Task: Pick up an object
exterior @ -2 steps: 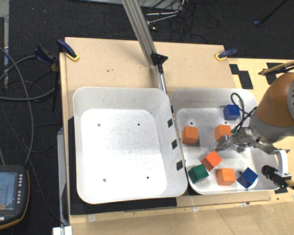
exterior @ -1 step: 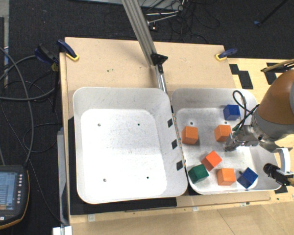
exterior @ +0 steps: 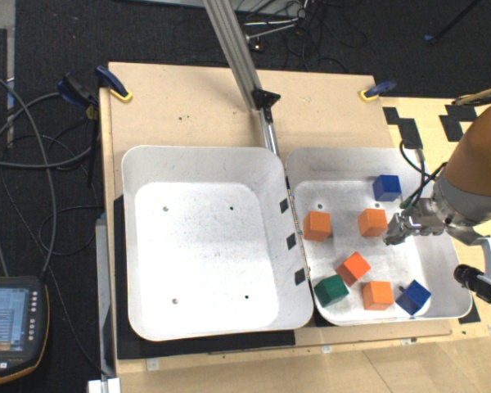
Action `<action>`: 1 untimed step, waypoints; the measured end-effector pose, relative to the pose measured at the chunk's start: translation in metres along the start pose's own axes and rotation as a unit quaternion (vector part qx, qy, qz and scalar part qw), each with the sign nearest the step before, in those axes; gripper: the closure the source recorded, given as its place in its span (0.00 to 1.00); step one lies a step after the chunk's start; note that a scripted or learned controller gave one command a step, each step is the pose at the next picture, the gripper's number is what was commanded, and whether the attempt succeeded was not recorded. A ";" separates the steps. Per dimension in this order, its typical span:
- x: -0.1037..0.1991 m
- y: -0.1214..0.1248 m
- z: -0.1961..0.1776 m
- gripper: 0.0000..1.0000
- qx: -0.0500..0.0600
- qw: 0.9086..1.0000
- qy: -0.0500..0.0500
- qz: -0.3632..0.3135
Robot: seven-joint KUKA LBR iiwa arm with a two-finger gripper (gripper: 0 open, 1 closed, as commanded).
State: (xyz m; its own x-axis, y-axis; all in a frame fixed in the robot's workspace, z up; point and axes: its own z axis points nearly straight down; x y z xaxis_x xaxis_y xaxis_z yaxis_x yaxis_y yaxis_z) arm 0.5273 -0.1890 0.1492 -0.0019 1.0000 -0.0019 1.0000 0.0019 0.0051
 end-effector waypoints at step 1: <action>0.002 0.004 -0.043 1.00 0.000 1.000 0.000 -0.001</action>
State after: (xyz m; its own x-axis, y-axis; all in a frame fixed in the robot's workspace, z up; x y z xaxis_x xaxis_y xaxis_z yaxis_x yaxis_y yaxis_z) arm 0.5315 -0.1866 0.1926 -0.0033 1.0000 -0.0020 1.0000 0.0033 0.0058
